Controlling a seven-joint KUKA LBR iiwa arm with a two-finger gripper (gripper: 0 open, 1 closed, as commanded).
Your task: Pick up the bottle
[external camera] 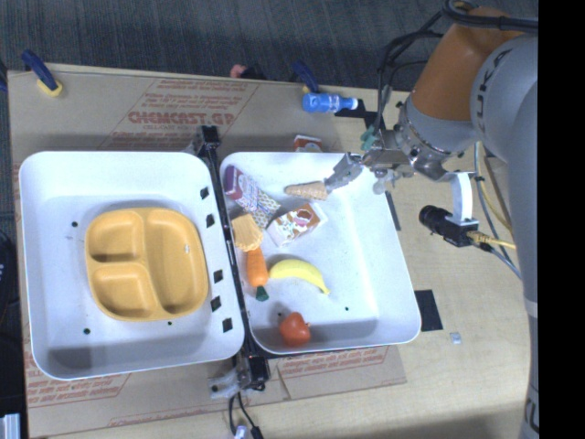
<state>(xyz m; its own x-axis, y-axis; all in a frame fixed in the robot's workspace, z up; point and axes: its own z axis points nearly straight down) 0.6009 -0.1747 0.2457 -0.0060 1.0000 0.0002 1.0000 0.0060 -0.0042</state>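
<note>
Nearest the camera, at the front of the right-hand shallow white plastic bin (402,314): a small round red tomato-like toy (294,328), close to the front wall. Just behind it, a curved yellow plastic banana (300,273) and, to its left by the dividing wall, a stubby orange carrot toy with a green tip (258,272). Further back, a tan waffle-like square piece (246,232), a small printed snack packet in red and white (295,224), then a purple-and-white wrapped packet (244,188) and a pale biscuit-coloured bar (305,190) near the bin's back half. In the left-hand white bin (55,176), well apart from all that: a mustard-yellow divided plastic tray with three compartments (146,262).

At the right bin's back right corner, the grey two-finger gripper (340,174), reaching in from the right, tilted down and leftward, tips just beside the biscuit-coloured bar; impossible to tell whether wide or narrow. Behind it, the grey arm with an orange band (466,58), bent over the bench.

Farthest back, outside both bins on the brown cardboard sheet (174,108): the small blue plastic bottle with a pale cap (326,103), lying on its side, apart from the gripper
</note>
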